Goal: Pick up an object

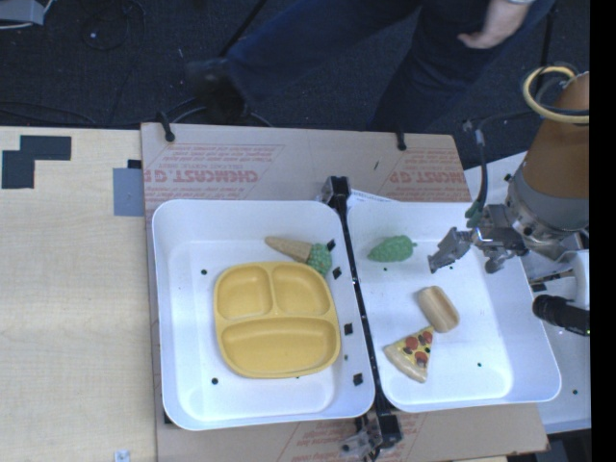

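The gripper point(469, 249) is seen above the upper right part of the right bin point(525, 373), carried by the grey arm point(553, 195) that enters from the right, its orange band point(566, 147) showing above the wrist. The two fingers are spread apart, and nothing is held between them. One dark fingertip point(445, 257) is pointed left and downward, toward the middle of the bin.

Nearest to the gripper, a tan bread roll point(438, 308) is found just below and slightly left of the fingertips, lying apart from them on the bin floor. A green leafy toy point(392, 249) is placed to the left of the gripper, at about the same height in the view, close to the divider between the bins. A pizza slice point(412, 351) is laid below the roll, near it but apart, toward the front of the bin.

In the left bin point(183, 354), a yellow divided tray point(276, 318) is set in the middle. An ice cream cone point(300, 251) with a green top is laid just above the tray's upper right corner, with its tip pointed left.

Both bins are borne by a sheet of cardboard point(217, 166) on the bench.
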Action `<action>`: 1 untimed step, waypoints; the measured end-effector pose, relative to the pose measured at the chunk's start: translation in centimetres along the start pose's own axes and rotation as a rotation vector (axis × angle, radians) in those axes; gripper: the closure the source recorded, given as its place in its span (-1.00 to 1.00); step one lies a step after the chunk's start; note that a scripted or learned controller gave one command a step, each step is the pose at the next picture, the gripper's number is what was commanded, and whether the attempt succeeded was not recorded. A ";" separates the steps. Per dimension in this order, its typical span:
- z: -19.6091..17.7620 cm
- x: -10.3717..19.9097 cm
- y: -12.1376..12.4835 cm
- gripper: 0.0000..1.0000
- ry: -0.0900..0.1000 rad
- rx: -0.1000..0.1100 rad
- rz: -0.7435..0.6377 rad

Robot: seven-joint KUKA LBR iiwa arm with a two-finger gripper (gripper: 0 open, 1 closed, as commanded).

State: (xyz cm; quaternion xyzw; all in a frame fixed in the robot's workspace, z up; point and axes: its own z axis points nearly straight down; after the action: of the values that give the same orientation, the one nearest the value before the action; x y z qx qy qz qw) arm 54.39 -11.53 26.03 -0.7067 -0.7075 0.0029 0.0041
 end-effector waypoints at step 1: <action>6.7 0.0 -0.6 -1.00 0.002 0.006 0.001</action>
State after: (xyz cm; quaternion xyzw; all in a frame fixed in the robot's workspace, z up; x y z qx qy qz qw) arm 53.71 -11.48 19.37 -0.7070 -0.7072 0.0045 0.0070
